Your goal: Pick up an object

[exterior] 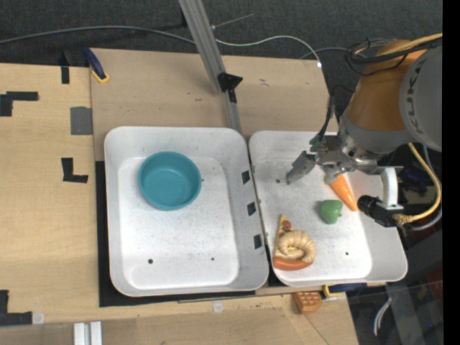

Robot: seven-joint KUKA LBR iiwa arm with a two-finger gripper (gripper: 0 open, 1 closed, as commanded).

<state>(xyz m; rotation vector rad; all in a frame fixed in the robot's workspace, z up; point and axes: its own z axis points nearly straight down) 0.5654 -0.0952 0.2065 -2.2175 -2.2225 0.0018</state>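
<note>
Beside right bin's point(381, 264) far edge, pincer point(316, 169) over bare floor.

In the right bin I see 3 candidates: an orange carrot-shaped piece point(344, 191) lying at a slant near the far right side, a small green lump point(330, 211) just beside its lower end, and a curled tan-and-red hot-dog-like toy point(294, 248) near the front left corner. In the left bin, 1 teal bowl point(169, 180) sits upright.

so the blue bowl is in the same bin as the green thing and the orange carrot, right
Not quite. The camera view shows the blue bowl alone in the left bin, while the green thing and the orange carrot lie in the right bin, near the claw.
</note>
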